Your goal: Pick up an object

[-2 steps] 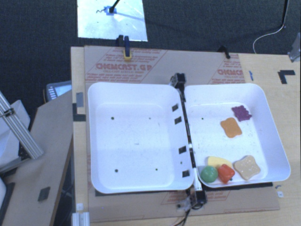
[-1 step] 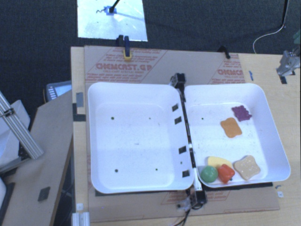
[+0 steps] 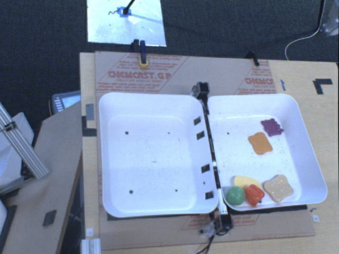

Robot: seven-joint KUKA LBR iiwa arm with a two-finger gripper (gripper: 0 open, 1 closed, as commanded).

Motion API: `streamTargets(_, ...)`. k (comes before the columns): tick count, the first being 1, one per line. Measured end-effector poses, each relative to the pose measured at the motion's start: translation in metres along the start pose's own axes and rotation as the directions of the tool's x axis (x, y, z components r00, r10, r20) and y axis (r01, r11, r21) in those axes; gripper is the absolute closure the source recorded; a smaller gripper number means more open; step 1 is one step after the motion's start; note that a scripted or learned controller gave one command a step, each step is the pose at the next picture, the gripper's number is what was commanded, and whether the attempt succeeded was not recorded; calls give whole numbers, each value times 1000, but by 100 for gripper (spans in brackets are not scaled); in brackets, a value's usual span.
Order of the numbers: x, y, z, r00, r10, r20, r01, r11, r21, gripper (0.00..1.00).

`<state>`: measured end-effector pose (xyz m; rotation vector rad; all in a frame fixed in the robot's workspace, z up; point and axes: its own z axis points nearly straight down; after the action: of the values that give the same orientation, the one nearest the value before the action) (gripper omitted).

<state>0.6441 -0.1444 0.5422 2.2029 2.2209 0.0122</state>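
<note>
The right bin [image 3: 304, 142] on the surface [image 3: 159, 70] holds everything: a purple piece [image 3: 271, 126] and orange slab [image 3: 260, 143] at middle right, and a green ball [image 3: 235, 196], red pepper [image 3: 255, 194], yellow wedge [image 3: 244, 181] and toast [image 3: 278, 188] clustered along its lower edge.

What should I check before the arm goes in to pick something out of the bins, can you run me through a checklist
1. Objects to pick are present: ok. The right bin holds a purple piece, orange piece, yellow piece, toast slice, green ball and red pepper.
2. An isolated target exists: ok. The orange piece lies apart from the others.
3. Front cluster spacing: not ok. The green ball, red pepper and yellow piece crowd together by the front wall.
4. Objects upright or flat: cannot tell for the red pepper.
5. Bins seated side by side: ok. The left bin adjoins the right bin.
</note>
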Motion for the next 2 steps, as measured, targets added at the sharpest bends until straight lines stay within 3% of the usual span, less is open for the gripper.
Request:
streamTargets(1,-24,23,99,1000,7,-3,-7,1000,14,100)
streamTargets(2,-64,21,156,1000,9,-3,-9,1000,16,100)
